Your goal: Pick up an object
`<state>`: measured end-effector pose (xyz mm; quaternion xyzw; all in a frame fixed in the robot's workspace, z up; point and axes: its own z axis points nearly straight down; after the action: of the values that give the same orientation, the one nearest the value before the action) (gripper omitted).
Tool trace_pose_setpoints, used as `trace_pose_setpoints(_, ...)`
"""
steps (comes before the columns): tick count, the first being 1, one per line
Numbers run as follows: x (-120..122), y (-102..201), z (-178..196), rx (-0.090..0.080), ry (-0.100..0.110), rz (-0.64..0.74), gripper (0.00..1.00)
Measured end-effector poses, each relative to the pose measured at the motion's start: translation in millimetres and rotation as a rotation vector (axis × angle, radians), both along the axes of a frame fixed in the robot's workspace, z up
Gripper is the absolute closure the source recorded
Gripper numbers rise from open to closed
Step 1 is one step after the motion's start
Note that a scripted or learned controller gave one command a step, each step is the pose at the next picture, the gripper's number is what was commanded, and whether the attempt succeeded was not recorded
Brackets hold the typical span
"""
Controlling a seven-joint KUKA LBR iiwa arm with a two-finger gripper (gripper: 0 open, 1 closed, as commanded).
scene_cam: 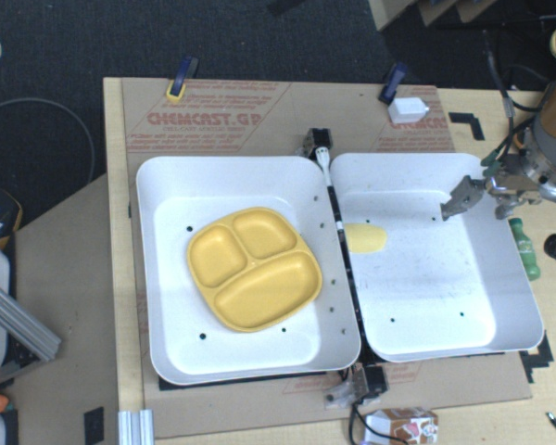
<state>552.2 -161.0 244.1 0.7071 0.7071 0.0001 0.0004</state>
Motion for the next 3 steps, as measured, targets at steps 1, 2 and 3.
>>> trace_pose_setpoints(1,-38,66,92,0.001,-0.006,0.006,0.0)
trace_pose_setpoints(2,-74,181,122,0.004,-0.003,0.014,0.0)
trace_pose_setpoints(3,-72,174,130,0.0,-0.004,0.002,1.0)
